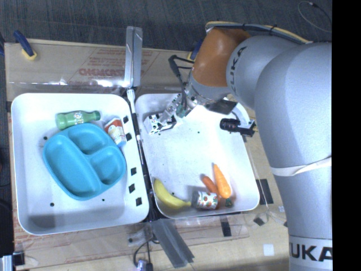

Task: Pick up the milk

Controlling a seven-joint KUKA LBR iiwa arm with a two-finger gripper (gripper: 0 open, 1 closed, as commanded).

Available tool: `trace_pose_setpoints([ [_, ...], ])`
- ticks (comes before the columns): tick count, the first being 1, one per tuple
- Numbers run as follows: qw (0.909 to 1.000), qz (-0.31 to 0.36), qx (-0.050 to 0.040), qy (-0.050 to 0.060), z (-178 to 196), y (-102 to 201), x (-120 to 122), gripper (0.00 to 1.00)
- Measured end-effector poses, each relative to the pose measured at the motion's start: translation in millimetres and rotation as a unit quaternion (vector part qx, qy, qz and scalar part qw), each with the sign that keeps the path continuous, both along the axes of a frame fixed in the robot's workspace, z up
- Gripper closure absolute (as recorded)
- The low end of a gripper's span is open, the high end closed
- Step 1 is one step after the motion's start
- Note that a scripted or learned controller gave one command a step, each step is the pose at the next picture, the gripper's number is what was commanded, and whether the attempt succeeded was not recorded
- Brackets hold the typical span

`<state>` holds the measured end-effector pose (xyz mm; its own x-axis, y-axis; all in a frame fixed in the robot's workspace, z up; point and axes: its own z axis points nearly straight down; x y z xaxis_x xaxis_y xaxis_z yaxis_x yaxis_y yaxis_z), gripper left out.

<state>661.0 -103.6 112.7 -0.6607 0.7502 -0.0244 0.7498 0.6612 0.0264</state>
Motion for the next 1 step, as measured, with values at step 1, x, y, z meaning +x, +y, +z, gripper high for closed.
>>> trace_pose_setpoints([
  [1, 1.0000, 0.002, -0.0002, -0.001, 11.8, 1.0, 1.4, 1.00],
])
